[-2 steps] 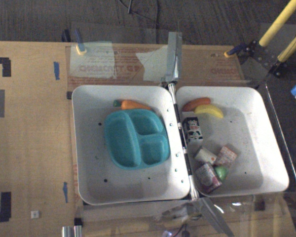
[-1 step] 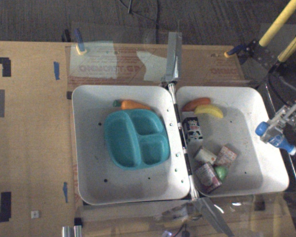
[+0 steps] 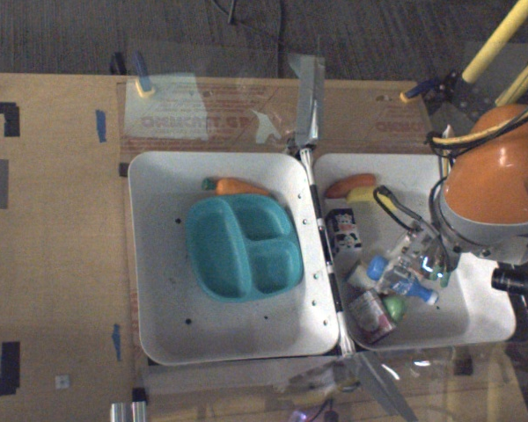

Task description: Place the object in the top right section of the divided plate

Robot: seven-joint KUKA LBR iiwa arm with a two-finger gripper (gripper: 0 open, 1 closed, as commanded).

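Note:
A teal divided plate (image 3: 244, 246) lies in the left bin (image 3: 158, 236), with one long section on its left and two smaller ones on its right. An orange carrot-like piece (image 3: 238, 185) rests just behind the plate's far rim. My gripper (image 3: 422, 258) is low in the right bin (image 3: 484, 319), right over a clear bottle with a blue cap (image 3: 396, 280). The orange-banded wrist (image 3: 491, 183) hides much of what is behind it.
In the right bin lie an orange piece (image 3: 350, 183), a yellow piece (image 3: 363, 195), a small black and white carton (image 3: 343, 229), a dark can (image 3: 371, 315) and a green ball (image 3: 394, 307). A metal divider (image 3: 321, 236) separates the bins.

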